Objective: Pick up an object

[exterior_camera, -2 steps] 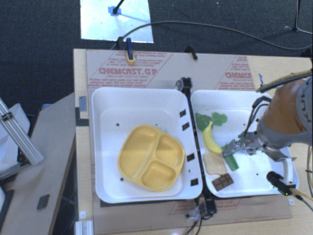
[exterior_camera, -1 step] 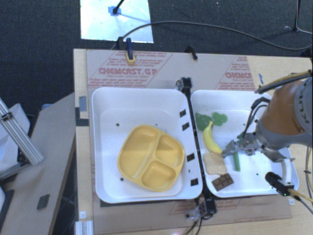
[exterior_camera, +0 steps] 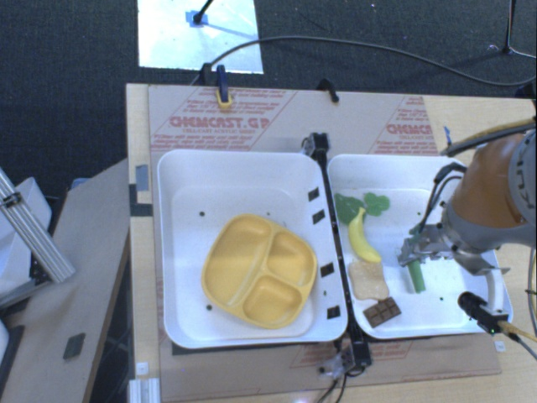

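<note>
Two shallow white plastic bins sit side by side on the tabletop, and the right bin (exterior_camera: 419, 175) holds the small toy foods. The claw (exterior_camera: 413, 252) of the grey arm is low over this bin, directly upon the upper end of a short green stick-shaped toy (exterior_camera: 416, 278). The stick lies just below the claw in the picture, with its long axis nearly up and down in the view and slightly tilted. The claw touches or covers the top of it, but whether the claw is released or clenched I cannot tell, because the wrist hides this part.

To the left of the claw, near but apart, lie a yellow toy banana (exterior_camera: 362, 235), a flat beige toast piece (exterior_camera: 367, 279) and a brown chocolate square (exterior_camera: 383, 311). I judge the green stick to be the nearest target, so the coming move probably needs only a short descent.
</note>
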{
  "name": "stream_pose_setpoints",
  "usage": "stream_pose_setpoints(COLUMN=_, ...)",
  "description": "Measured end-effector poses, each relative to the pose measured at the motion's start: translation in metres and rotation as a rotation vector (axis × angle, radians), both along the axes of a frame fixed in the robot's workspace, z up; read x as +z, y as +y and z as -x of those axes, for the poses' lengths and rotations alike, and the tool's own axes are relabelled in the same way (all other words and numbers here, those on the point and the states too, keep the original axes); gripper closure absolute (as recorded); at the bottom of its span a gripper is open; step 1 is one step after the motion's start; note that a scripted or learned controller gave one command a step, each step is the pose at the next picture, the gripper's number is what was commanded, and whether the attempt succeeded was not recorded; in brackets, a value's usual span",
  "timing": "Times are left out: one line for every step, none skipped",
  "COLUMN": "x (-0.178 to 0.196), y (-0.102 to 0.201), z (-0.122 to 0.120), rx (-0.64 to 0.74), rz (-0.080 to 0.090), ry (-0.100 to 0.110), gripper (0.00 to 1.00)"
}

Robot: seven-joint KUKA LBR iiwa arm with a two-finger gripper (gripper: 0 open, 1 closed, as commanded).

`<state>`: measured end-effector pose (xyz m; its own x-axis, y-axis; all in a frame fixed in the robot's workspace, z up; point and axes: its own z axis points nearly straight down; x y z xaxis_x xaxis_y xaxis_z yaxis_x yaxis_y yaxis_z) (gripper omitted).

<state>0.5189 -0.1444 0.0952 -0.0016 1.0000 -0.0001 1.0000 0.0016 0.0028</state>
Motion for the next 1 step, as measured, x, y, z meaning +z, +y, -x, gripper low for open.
stream_pose_setpoints(x=0.0448, y=-0.0054, z=0.0015, rx=-0.001, rz=0.002, ry=-0.003, gripper=1.0)
